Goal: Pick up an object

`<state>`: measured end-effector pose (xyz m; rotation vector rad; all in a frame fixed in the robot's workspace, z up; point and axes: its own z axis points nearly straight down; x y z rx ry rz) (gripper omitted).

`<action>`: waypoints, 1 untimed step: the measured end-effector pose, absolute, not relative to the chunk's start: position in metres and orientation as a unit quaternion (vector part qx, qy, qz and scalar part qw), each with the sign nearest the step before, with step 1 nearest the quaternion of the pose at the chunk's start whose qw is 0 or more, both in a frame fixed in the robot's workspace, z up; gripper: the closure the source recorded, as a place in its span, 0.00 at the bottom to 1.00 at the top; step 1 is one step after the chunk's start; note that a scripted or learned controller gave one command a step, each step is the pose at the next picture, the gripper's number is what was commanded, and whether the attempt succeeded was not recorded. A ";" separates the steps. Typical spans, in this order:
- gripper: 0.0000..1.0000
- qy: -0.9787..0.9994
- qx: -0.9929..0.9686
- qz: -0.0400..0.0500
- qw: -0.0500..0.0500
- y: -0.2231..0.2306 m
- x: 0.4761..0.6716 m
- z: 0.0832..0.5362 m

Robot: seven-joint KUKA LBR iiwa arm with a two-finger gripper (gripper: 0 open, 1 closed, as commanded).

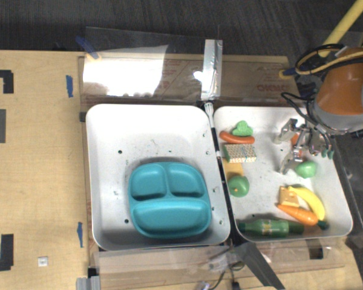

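Observation:
My gripper (286, 148) hangs over the upper right part of the right bin (263, 213), open, with nothing visible between its fingers. A small green ball (306, 170) lies just beside its lower finger (289, 164). Left of the gripper are a green leafy toy (242, 128), a red sausage (237, 139), a waffle-like block (240, 153), a yellow block (233, 167) and a green apple (239, 186). Nearer the front lie a banana (311, 200), a cheese wedge (288, 194), a carrot (298, 214) and a green bottle (271, 226).
The left bin (109, 132) holds a teal divided tray (168, 198) in its front half. A metal divider (212, 71) stands behind the gap between the bins. The arm's orange band (345, 89) and cables (317, 59) rise at the right edge.

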<state>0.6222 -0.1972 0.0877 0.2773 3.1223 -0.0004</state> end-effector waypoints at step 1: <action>0.00 0.993 0.118 0.000 0.005 -0.194 0.642 0.087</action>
